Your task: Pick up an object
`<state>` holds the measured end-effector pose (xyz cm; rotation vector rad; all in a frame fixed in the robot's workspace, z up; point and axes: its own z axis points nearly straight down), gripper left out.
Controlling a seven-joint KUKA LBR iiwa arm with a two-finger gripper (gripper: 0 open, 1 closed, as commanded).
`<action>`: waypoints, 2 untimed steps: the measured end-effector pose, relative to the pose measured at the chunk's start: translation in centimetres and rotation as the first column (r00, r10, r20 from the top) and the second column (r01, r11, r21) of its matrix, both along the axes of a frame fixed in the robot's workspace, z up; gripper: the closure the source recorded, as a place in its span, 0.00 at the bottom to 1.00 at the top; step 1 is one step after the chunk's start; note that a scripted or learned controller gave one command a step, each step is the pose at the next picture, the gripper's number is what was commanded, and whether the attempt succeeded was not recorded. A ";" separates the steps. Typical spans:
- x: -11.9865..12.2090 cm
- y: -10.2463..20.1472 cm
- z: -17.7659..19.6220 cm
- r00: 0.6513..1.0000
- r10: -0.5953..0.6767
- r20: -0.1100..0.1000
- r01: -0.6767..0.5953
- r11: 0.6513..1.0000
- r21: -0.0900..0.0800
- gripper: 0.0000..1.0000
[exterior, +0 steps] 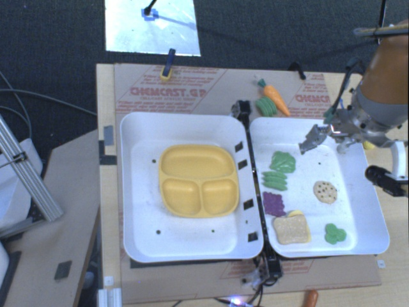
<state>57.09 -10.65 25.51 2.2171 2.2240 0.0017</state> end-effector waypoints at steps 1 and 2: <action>-2.5 -3.2 -11.9 1.000 -0.006 -0.013 0.006 1.000 0.001 0.00; -8.3 -5.1 -17.4 1.000 -0.006 -0.007 0.006 1.000 0.002 0.00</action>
